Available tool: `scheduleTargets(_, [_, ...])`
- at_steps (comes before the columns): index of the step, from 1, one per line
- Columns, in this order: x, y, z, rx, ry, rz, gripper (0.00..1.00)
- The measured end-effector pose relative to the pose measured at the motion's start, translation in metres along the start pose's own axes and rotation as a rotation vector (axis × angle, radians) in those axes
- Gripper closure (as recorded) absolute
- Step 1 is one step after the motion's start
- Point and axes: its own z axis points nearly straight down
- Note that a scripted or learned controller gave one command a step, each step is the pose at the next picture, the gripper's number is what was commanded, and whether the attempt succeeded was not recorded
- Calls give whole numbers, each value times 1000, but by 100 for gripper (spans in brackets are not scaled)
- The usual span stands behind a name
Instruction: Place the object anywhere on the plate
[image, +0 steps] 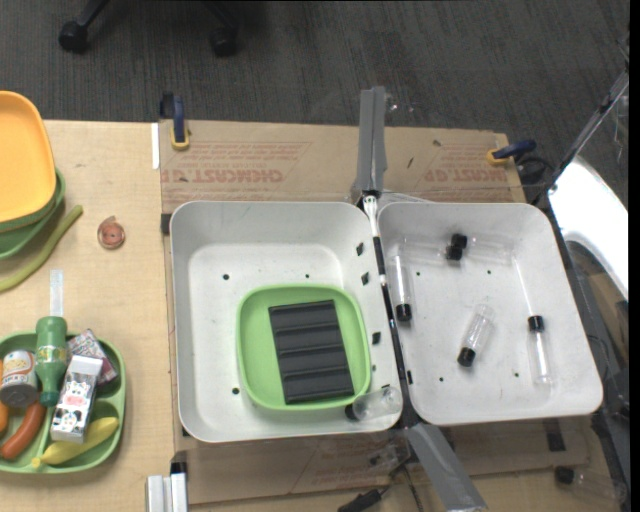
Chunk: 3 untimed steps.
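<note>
At far left, a green divided tray (100, 440) holds toy food and a small green bottle (50, 352); the left bin (200, 300) holds a green plate (255, 340), and a black ribbed block (312, 350) covers the plate's middle; a clear black-capped vial (367, 405) lies at the plate's 5 o'clock, against its rim; the right bin (500, 395) holds four more capped vials: one at 9 o'clock (400, 290), one at 12 (457, 246), one central (474, 335), one at 3 (539, 350).

I work in a robotics lab: two white bins (190, 300) clamped onto cardboard (300, 165), office-chair casters (72, 38) on grey carpet (450, 60) beyond my table (100, 290).
</note>
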Motion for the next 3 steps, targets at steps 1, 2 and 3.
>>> scheduleTargets(1, [-2, 0, 0, 0, -1, 45, 0])
scheduleTargets(2, [0, 1, 0, 0, 1, 46, 0])
scheduleTargets(3, [2, 1, 0, 0, 0, 46, 0])
